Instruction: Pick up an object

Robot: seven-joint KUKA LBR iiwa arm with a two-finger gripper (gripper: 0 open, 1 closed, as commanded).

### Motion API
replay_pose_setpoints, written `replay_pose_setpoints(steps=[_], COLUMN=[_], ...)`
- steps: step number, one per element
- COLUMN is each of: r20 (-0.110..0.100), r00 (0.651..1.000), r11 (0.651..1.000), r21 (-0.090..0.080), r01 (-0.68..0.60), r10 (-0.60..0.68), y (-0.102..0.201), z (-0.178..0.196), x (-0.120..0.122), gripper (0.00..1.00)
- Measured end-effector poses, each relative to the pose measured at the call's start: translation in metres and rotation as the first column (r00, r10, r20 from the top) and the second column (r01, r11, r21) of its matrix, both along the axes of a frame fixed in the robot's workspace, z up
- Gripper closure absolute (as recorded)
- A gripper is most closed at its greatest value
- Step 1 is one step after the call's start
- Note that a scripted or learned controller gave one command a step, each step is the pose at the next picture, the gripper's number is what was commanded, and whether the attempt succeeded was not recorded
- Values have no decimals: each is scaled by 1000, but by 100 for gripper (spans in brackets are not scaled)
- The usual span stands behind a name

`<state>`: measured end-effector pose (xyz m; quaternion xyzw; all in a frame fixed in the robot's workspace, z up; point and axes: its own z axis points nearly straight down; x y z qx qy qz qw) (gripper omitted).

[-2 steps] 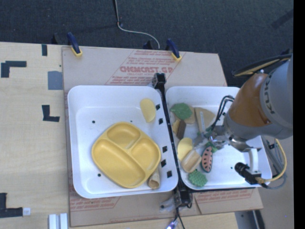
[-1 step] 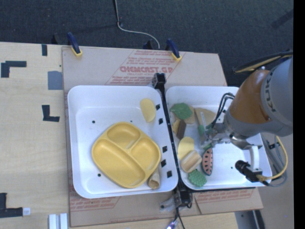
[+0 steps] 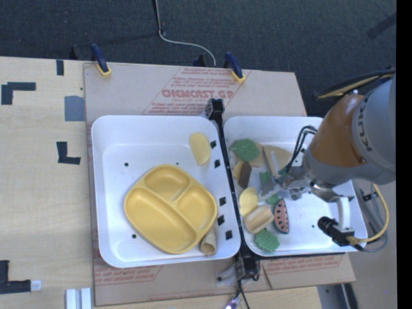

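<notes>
Camera view: one yellow tray [image 3: 170,207], one watermelon slice [image 3: 281,216], two bins [image 3: 103,172].

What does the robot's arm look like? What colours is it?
The big rounded grey robot arm has a wide orange band above its wrist. Thin black cables loop beside the band, and a yellow-and-black cable curls underneath. At the end sits a small grey metal gripper with dark parts.
</notes>
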<state>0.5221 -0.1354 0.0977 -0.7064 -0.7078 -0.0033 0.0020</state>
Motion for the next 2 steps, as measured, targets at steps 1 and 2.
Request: replay_pose_setpoints(steps=[1, 2], r20=[8, 1], r00=[1000, 1000], r11=[1000, 1000], r21=[-9, 3], r01=[4, -3], r10=[-4, 3], y=[-3, 1], z=[-11, 1], x=[-36, -35], gripper=[0, 100])
